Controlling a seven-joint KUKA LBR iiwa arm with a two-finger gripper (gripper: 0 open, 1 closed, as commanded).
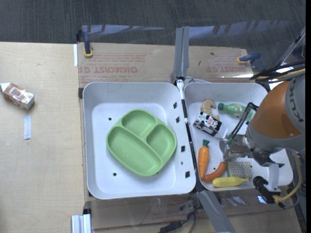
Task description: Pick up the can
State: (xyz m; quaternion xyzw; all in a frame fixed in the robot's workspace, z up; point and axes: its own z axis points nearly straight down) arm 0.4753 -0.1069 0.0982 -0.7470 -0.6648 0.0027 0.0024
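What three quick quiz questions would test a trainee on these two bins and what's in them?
1. True or false: the green plate lies in the left bin.
2. Which lies nearest the right bin's front wall: A) bottle, B) banana, C) cow toy?
3. Fill in: the carrot has its green top pointing toward the ___ wall.

Key: 1 true; 2 B; 3 back.
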